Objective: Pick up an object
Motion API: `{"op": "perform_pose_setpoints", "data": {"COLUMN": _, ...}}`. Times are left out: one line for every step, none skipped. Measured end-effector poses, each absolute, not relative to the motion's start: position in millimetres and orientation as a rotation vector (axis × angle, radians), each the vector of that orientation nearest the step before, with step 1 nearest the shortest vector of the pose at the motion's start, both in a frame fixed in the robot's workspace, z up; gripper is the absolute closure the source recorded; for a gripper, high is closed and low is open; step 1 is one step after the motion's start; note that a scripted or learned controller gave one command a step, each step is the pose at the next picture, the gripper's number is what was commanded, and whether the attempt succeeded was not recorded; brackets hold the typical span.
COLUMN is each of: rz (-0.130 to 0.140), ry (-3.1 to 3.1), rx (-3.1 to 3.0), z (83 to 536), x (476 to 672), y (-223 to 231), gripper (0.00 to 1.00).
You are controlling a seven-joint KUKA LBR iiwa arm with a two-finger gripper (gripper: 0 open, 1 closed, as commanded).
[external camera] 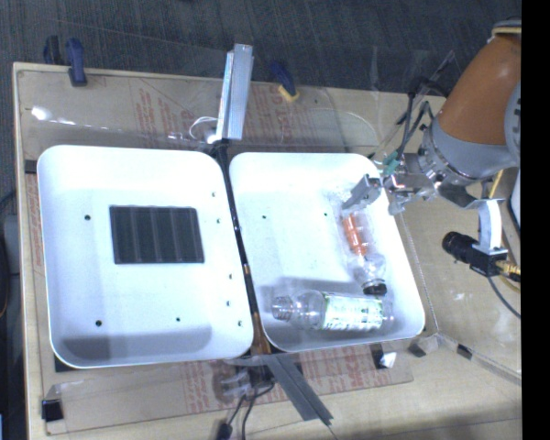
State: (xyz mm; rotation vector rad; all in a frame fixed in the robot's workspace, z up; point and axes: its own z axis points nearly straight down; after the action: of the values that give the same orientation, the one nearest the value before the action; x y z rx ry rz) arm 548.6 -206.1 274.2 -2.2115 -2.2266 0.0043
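The gripper (371, 189) sits near the upper right of the right bin (284, 191), just above a clear plastic bottle with an orange-tinted middle (357, 238) that lies lengthwise along the bin's right side, its dark cap toward the lower right. Whether the fingers are open or shut I cannot tell — they blur into the pale bin wall and the bottle's own glare. A second clear bottle with a green-and-white label (335, 311) lies across the bottom of the same bin, close to the first one's cap end. Both look like thin, smooth, round-bodied plastic, so the likely failure is a slip: fingers closing on a curved, glossy side could squirt the bottle sideways or roll it against the wall. The bottle's nearness to the right rim also leaves little room for one finger, which could catch the bin's edge instead. The bins are shallow, glossy white trays with rounded corners; the left bin (73, 200) holds a flat, dark ribbed rectangle (156, 235).
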Motion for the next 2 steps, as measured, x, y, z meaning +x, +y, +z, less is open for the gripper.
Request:
{"op": "perform_pose_setpoints", "data": {"rz": 0.003, "ry": -2.445, "rx": -1.966, "z": 234, "x": 570.0, "y": -209, "gripper": 0.0}}
{"op": "perform_pose_setpoints", "data": {"rz": 0.001, "ry": -2.584, "rx": -1.787, "z": 195, "x": 605.7, "y": -208, "gripper": 0.0}}
